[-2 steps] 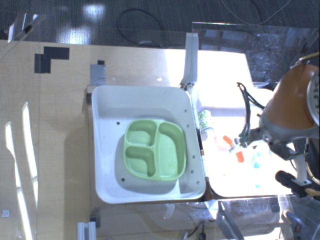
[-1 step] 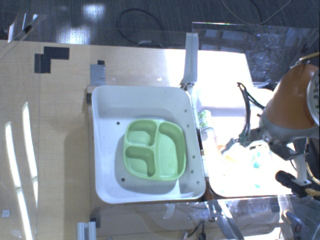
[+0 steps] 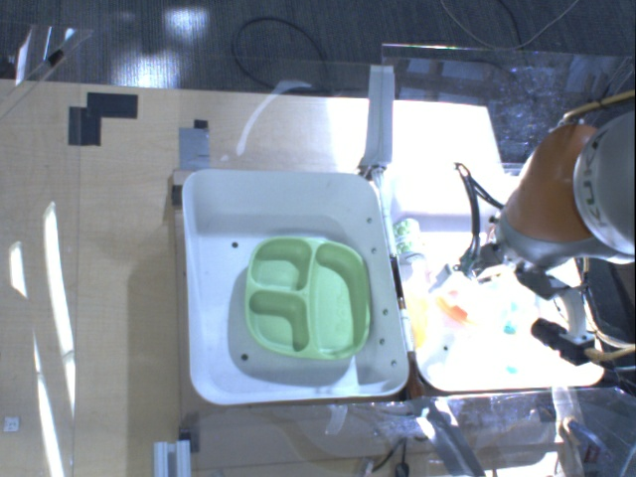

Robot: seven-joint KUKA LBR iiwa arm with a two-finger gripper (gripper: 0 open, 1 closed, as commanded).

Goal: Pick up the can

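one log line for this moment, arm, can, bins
arm: grey and orange KUKA arm over overexposed right white bin | can: small green-labelled can at its left wall | left white bin: green divided plastic tray

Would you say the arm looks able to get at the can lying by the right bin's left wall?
Probably yes: the can lies uncovered near the bin wall, and the arm hangs over that same bin; the wall's closeness may hamper the approach.

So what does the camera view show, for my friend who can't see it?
A grey and orange robot arm reaches from the right over a brightly lit white bin holding small, washed-out items, with a can near its left wall. The left bin holds a green divided plate.
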